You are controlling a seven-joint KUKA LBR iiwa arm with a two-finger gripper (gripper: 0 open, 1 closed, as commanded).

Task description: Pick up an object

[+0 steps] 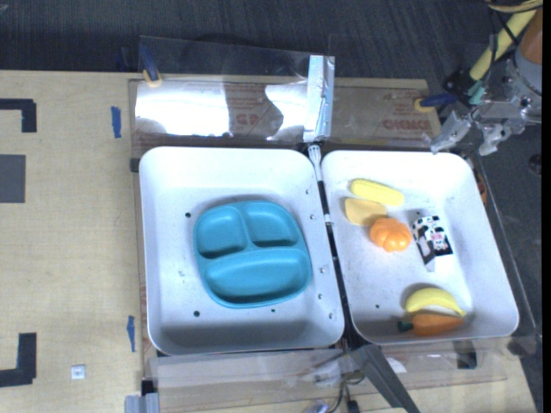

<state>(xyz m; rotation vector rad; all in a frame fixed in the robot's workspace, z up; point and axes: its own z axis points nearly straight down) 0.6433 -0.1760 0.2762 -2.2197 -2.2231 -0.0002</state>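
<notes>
The right bin (482,231) holds all the loose things. Near its far edge lies a pale yellow piece (376,191), long axis running left to right, tipped a little down toward the right. Just under it, touching, is a duller yellow wedge (360,210), and against that sits a round orange fruit (391,235). Just to the right of the orange is a small black-and-white packet (430,237), its long axis running away from the camera and slightly leftward. At the near right corner a yellow banana (433,299) curves left to right, resting on top of an orange object (435,322) that lies along the same line.

The left bin (164,256) carries one blue divided tray (251,252), two small compartments at the far side and one large one nearer; nothing lies in them.

The tool (472,134) hangs at the upper right, beyond the far right corner of the right bin, over the desk (60,256) edge rather than over any object. Its two fingers appear spread apart with nothing between them, though the view there is cluttered and small.
</notes>
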